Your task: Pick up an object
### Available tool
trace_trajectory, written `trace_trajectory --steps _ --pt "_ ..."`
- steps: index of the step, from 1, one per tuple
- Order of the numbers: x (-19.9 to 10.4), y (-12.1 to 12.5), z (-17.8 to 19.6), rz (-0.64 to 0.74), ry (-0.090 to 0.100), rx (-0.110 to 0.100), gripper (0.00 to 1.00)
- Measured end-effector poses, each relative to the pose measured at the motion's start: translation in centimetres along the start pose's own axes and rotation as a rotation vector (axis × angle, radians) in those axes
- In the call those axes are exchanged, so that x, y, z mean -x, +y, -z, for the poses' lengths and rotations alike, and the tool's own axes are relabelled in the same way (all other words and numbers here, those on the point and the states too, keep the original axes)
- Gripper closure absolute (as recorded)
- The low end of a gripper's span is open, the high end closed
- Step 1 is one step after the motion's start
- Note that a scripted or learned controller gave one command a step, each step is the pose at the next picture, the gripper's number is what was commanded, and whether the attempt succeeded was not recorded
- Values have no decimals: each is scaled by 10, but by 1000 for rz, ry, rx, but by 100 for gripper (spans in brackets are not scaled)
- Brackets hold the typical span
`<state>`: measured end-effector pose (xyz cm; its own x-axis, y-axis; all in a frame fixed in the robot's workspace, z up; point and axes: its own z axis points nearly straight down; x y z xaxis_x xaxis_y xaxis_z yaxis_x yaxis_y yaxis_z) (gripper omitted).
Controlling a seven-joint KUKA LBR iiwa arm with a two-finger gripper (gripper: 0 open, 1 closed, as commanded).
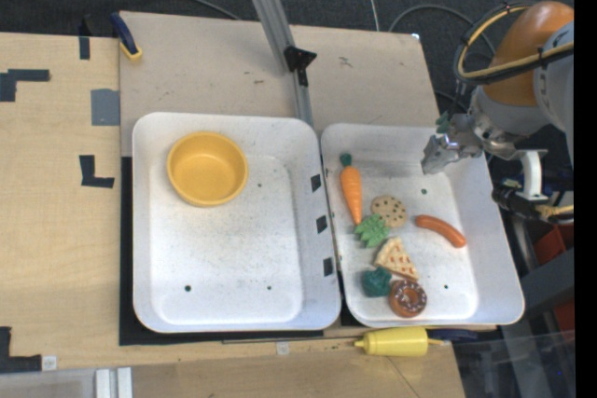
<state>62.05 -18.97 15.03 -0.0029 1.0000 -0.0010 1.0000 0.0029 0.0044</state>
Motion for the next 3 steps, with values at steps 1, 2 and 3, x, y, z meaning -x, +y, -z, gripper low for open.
trace_trajectory --steps 1,2,3 --pt "4 0 63 -2 -1 1 100" --pt "8 -2 126 -1 -2 2 100" --pt "-46 5 109 3 1 -6 100"
